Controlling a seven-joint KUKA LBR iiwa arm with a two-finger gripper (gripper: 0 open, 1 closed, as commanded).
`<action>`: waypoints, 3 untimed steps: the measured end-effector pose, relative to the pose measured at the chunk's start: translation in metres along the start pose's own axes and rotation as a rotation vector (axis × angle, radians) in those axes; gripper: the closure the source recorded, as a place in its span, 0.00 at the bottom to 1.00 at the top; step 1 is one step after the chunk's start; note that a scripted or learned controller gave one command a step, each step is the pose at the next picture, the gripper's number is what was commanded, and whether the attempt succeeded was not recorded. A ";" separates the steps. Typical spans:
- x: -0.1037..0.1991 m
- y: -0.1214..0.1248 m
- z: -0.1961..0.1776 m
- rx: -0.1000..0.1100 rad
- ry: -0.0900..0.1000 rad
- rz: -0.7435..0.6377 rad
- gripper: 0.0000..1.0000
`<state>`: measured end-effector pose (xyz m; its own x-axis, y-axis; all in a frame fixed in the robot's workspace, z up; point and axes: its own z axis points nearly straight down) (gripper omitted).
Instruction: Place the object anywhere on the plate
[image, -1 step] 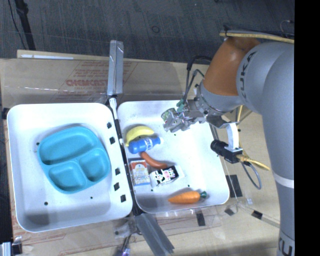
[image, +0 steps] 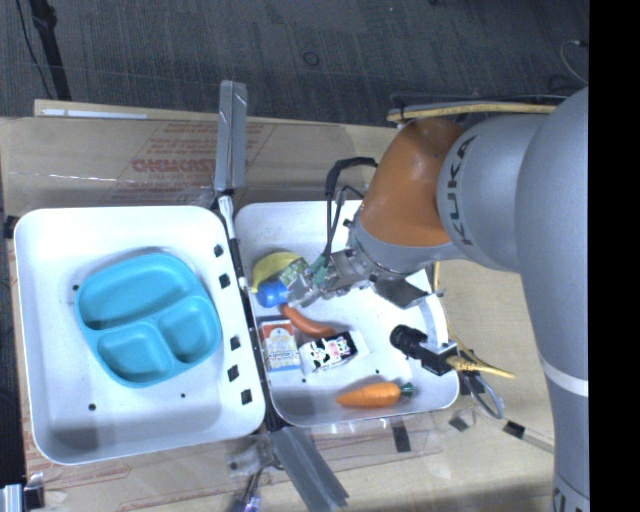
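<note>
With its fingers' state impossible to tell, the gripper (image: 300, 288) hangs over the long red-orange plastic sausage (image: 308, 322) in the right white bin (image: 425, 400), at three o'clock from the blue divided plate (image: 148, 316); probably light, stiff, slippery, best pinched mid-length.

A cardboard-covered bench (image: 120, 150) is seen beneath the gripper (image: 300, 290); two white bins are set on it, one (image: 440, 330) under the gripper, the other (image: 40, 300) to its left.
</note>
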<state>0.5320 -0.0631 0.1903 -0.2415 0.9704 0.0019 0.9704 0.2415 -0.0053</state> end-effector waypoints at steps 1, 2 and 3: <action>0.033 0.057 -0.019 -0.002 -0.001 -0.023 1.00; 0.106 0.012 0.000 0.000 -0.001 -0.128 1.00; 0.141 -0.001 0.000 0.001 -0.001 -0.353 1.00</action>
<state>0.4966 0.0736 0.1906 -0.5618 0.8273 0.0030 0.8273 0.5618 -0.0055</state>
